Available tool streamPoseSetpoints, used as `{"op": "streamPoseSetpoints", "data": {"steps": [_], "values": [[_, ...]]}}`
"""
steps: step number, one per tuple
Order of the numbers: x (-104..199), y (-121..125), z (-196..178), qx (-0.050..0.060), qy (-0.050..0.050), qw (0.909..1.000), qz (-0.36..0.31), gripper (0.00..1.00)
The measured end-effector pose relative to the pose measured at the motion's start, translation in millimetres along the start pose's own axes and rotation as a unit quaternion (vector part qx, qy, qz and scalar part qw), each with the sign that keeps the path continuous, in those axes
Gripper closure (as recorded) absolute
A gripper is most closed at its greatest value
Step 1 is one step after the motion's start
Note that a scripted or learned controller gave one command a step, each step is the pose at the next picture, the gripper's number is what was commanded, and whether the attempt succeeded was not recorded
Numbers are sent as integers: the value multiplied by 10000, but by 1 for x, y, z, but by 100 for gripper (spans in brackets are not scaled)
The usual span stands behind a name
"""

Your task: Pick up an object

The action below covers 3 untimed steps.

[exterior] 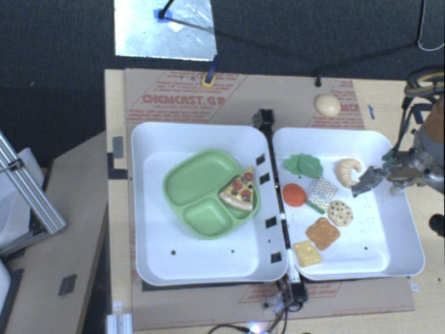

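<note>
Dark carpet surrounds a pale wooden bench, with a shiny metal sheet lying on the floor above it. On the bench a brown cardboard sheet with red lettering lies under two white bins.

At the far left edge stands a slanted metal rail.

Within the left bin sits a green divided plate. A pizza slice rests on the plate's right side, lapping the ridge between compartments.

Black clips run down the seam where the bins meet.

Several toy foods lie in the right bin. Nearest the seam, a green leafy piece lies at the top, a red tomato below it, and a yellow square near the bottom. Further right are a checked packet just beside the tomato, an orange toast piece above the yellow square, and a speckled cookie touching the packet's lower corner. A croissant lies in the upper middle of this bin.

Beyond the bins, on the cardboard at the top, rests a pale egg-like ball.

From the right edge the gripper reaches over the right bin, its dark tip just beside the croissant's lower right. Nothing shows between its fingers, and whether they are spread or closed cannot be told.
</note>
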<state>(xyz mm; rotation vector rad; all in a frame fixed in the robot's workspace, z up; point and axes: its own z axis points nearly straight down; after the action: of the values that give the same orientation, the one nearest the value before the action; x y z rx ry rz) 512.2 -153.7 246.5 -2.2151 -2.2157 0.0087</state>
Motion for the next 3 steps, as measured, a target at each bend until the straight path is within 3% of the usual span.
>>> {"op": "streamPoseSetpoints", "data": {"steps": [1, 3], "values": [[0, 2, -6, -59, -13, 10000, -16, 0], [1, 8, 103, -38, -3, 10000, -5, 0]]}}
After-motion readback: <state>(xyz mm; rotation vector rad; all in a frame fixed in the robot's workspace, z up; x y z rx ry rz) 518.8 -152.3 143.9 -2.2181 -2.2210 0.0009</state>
